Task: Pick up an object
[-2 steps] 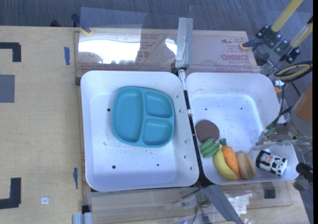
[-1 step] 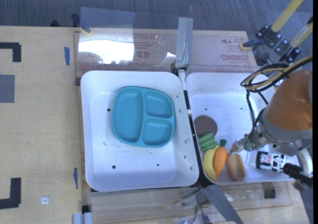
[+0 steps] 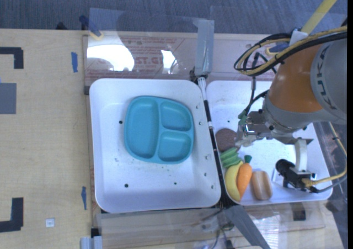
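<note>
Several toy foods lie in a cluster at the front left of the right bin (image 3: 231,96). They are a brown round piece (image 3: 224,138), a green leafy piece (image 3: 230,158), an orange carrot (image 3: 245,175), a yellow banana (image 3: 233,183) and a hot dog bun (image 3: 261,185). My gripper (image 3: 246,132) hangs low over the right bin. It is just right of the brown piece and above the carrot's green top. The wrist and the orange band hide most of the bin's right half.
The left bin (image 3: 105,148) holds a blue divided plate (image 3: 159,129) in its middle. A raised divider (image 3: 209,132) runs between the two bins. Cables loop above the wrist at the back right.
</note>
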